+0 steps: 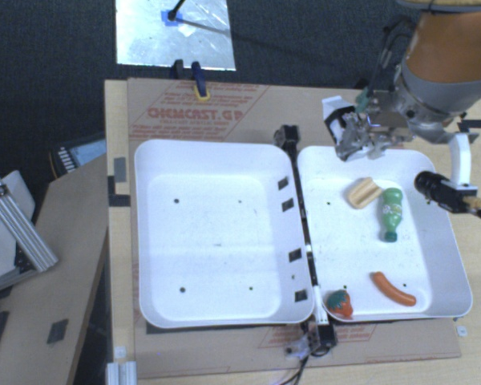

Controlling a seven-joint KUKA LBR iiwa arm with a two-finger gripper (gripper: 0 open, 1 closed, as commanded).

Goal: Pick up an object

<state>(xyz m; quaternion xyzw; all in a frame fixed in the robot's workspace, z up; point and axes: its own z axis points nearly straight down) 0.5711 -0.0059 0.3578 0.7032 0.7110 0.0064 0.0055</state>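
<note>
While my pincer hovers at the right bin's far rim, its state indiscernible, nothing is lifted: bread roll and green bottle lie just beyond it.

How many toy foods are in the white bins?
4, all in the right bin: a bread roll and green bottle near the middle, a sausage toward the front, and a strawberry in the front left corner.
</note>
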